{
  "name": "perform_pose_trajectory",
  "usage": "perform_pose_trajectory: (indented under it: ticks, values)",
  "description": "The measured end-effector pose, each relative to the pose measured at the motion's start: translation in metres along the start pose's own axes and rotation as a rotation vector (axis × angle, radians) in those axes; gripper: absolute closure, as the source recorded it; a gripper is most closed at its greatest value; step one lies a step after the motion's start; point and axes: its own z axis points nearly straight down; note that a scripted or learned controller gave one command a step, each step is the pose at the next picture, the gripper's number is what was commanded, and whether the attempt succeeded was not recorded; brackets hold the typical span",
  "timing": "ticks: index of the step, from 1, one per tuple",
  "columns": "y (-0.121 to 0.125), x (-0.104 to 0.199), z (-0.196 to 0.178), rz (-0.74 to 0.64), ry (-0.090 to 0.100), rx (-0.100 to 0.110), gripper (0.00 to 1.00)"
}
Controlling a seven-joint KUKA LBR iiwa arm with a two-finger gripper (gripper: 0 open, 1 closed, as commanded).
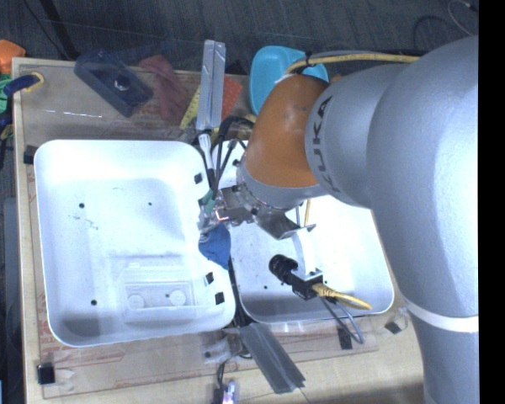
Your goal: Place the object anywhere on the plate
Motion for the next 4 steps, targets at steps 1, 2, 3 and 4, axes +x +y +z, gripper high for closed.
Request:
perform_pose_trajectory:
  ticks: [1,2,3,4]
  values:
    - [-0.041,0.053,-0.043,0.001,0.001,-0.001,1.0]
    - [-0.02,0.081,-0.04,-0.046,0.0,-0.002,1.0]
    - [-0.029,0.123,-0.02,0.125,0.0,0.002,1.0]
    - [0.011,0.088,-0.034,0.065,0.0,-0.002,1.0]
